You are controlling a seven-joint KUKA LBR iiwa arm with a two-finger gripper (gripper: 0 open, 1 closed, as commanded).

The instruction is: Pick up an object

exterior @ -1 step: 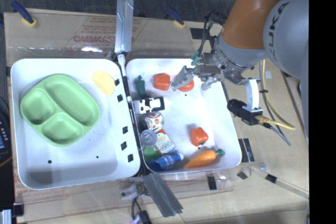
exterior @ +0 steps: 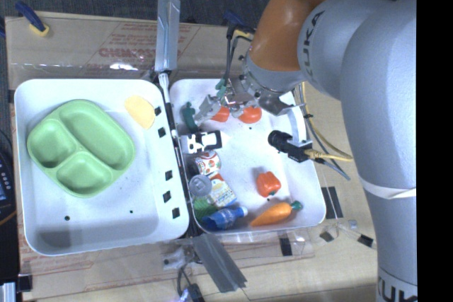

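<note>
My gripper (exterior: 211, 107) hangs low over the back left of the right bin (exterior: 311, 187), below the orange wrist band. Two small orange-red pieces (exterior: 250, 114) lie right beside it, one partly covered by it. A dark green item (exterior: 188, 114) sits just to its left, by the bin's wall. In front of the gripper lies a black-and-white object (exterior: 202, 142). Nothing shows as held. Farther forward are a red-labelled can (exterior: 207, 165), an orange pepper (exterior: 267, 184), a carrot (exterior: 274, 213) and a blue bottle (exterior: 224, 217).
The left bin (exterior: 42, 237) holds a green divided plate (exterior: 80, 146) and a yellow piece (exterior: 140, 110) at its back right. The grey arm covers the right side of the view. A black fitting (exterior: 287, 143) juts over the right bin's middle.
</note>
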